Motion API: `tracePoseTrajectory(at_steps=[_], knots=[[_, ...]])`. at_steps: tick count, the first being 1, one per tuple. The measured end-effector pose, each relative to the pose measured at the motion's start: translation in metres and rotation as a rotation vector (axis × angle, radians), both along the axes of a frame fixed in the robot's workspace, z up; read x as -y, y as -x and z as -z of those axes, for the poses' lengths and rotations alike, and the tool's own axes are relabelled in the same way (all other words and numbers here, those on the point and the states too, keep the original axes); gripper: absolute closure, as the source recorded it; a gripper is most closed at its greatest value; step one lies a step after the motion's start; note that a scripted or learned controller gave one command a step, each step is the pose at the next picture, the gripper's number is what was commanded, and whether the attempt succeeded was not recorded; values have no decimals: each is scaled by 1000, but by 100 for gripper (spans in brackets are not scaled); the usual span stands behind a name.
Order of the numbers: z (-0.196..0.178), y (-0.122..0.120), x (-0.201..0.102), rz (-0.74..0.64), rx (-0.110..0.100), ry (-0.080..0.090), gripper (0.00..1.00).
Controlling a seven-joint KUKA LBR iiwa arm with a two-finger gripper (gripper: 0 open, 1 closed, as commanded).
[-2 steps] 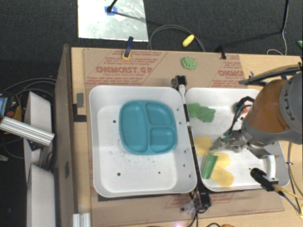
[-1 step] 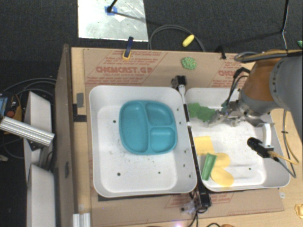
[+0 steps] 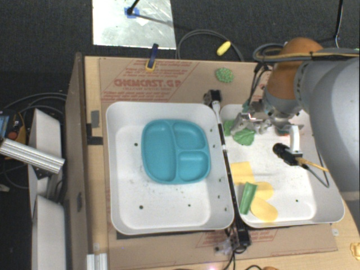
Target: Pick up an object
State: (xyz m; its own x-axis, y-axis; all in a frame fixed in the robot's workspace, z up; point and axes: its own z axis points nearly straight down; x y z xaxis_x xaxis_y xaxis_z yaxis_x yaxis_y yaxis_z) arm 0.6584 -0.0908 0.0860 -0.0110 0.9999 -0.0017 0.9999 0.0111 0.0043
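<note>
Inside the left bin (image 3: 126, 207) lies a blue divided plate (image 3: 175, 151). The right bin (image 3: 315, 207) holds yellow pieces (image 3: 256, 193) and green pieces (image 3: 244, 136). I cannot tell how the jaws of the gripper (image 3: 253, 121) stand.

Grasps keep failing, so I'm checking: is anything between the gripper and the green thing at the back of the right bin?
Nothing visible. The gripper sits right over the green thing, with no other object between them.

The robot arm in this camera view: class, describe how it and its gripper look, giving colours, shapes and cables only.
The arm is a thick, rounded grey body with an orange band above the wrist. Thin dark cables loop beside the band. The gripper is a small metallic silver assembly, with details too small to make out.
</note>
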Motion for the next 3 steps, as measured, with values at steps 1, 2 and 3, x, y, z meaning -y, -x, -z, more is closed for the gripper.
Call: tracePoseTrajectory(at_steps=[1,2,3], knots=[[2,12,3,10,-3,-1,0],[-10,11,3,7,1,0,100],[-47,-2,55,12,2,1,100]])
